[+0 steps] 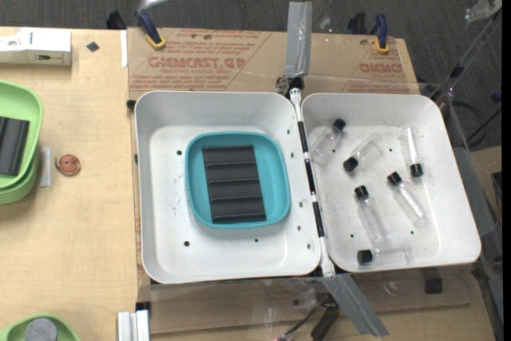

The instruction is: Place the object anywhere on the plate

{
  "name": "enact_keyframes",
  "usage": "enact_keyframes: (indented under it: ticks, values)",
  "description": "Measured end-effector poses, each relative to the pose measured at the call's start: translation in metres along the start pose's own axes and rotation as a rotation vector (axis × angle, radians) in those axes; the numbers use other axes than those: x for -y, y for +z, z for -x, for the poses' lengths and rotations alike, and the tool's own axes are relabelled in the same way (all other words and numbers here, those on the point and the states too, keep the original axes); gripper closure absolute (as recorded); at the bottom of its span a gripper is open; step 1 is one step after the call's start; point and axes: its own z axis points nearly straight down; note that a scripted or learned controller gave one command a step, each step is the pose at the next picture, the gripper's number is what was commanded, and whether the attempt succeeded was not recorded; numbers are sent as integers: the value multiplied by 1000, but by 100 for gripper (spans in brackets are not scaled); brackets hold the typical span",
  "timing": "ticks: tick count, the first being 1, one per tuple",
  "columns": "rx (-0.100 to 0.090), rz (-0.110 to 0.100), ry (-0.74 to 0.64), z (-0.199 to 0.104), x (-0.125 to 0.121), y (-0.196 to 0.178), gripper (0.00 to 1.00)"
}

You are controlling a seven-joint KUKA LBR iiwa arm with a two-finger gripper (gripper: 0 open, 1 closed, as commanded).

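Though black-capped, vials [372,214] barely discernible.

Teal plate [237,180] in left bin [160,251]; clear black-capped vials [374,212] scattered across right bin [447,243].

Open air above both bins. The teal plate [237,180] sits mid-left bin [156,196], bare white floor all around it. In the right bin [447,196], clear vials [403,192] lie scattered, with gaps between them and the raised rims.

plate [275,172]: glossy teal plastic | vials [375,212]: clear plastic, blk caps | bins [160,251]: smooth white
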Motion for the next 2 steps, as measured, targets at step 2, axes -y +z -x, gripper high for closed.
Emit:
enact_keyframes:
  ticks: [2]
  values:
    - [0, 0, 0, 0, 0, 0, 0]
